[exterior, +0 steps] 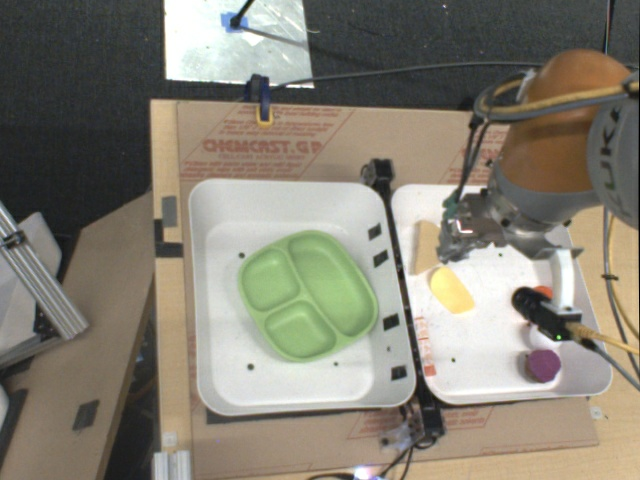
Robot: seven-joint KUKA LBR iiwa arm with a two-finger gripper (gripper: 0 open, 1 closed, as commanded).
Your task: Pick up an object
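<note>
The gripper (452, 248) hangs over the right bin (480, 373), close to its left wall, with the grey and orange arm rising behind it to the right. A yellow block (452, 291) lies just below the gripper on the bin floor. A pale tan piece (426, 243) sits to the gripper's left, partly hidden by it. A purple object (542, 366) rests near the bin's front right corner. A small orange item (541, 293) peeks out beside a black part of the arm.
The left bin (215, 268) holds a green divided plate (307, 294). Black clips (390, 320) line the wall between the two bins. Cables (600, 343) run along the right side. A metal rail (40, 283) stands at the far left.
</note>
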